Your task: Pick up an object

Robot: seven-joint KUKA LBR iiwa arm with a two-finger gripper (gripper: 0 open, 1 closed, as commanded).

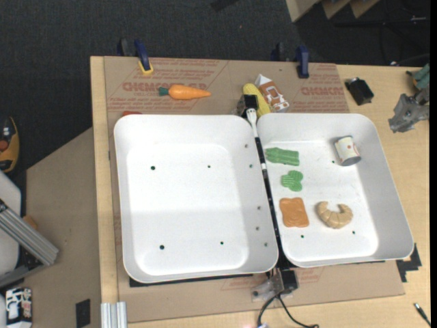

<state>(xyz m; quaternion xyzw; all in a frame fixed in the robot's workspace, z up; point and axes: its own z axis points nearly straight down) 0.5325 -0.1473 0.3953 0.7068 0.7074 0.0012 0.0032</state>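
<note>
While the gripper (410,111) is being kept beyond the right bin (372,197), its grip impossible to tell, the croissant (334,214), can (346,149) and orange slab (294,212) are lying inside; picking is not yet being done.

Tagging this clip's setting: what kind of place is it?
Likely a robot lab bench: two white bins clamped to a cardboard-topped table, toy food such as a croissant and a carrot, and the gripper at the right.

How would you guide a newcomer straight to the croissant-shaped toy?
Start at the right-hand shallow white bin. Look to its near right part, beside the flat orange toy slab. The curved tan pastry toy is the one crescent there, ridged and pale brown.
</note>
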